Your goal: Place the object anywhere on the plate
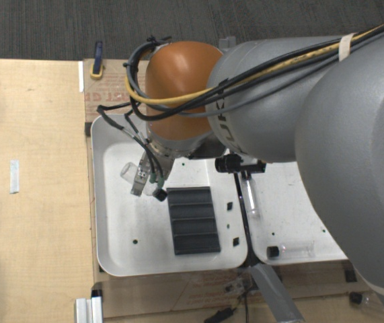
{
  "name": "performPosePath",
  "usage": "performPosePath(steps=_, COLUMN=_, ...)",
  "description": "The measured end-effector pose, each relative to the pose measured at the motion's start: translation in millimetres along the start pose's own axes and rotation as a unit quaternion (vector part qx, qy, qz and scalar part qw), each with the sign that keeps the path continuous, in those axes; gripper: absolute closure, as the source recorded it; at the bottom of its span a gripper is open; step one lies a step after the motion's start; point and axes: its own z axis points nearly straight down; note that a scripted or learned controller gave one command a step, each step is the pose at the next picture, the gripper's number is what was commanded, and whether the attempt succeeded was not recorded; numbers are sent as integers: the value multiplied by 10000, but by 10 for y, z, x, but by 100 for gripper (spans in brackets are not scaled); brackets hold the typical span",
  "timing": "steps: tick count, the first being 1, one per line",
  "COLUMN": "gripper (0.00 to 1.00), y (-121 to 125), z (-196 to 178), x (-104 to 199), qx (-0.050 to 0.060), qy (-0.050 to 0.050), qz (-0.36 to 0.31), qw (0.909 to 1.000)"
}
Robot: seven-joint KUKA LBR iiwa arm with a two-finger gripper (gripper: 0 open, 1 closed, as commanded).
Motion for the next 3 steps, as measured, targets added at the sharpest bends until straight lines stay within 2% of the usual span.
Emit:
performPosePath(steps=1, gripper=100, y=40, z=-811, x=-72, qx=-7, qy=-11, qz=-303, qw=9995)
performPosePath(steps=2, gripper=100, y=27, z=-92, x=-40, qx=-1, qy=1, qz=-700, qw=9975)
performPosePath(steps=3, gripper=100, y=63, z=905, x=-121, qx=-7, qy=0, qz=-369, qw=9993)
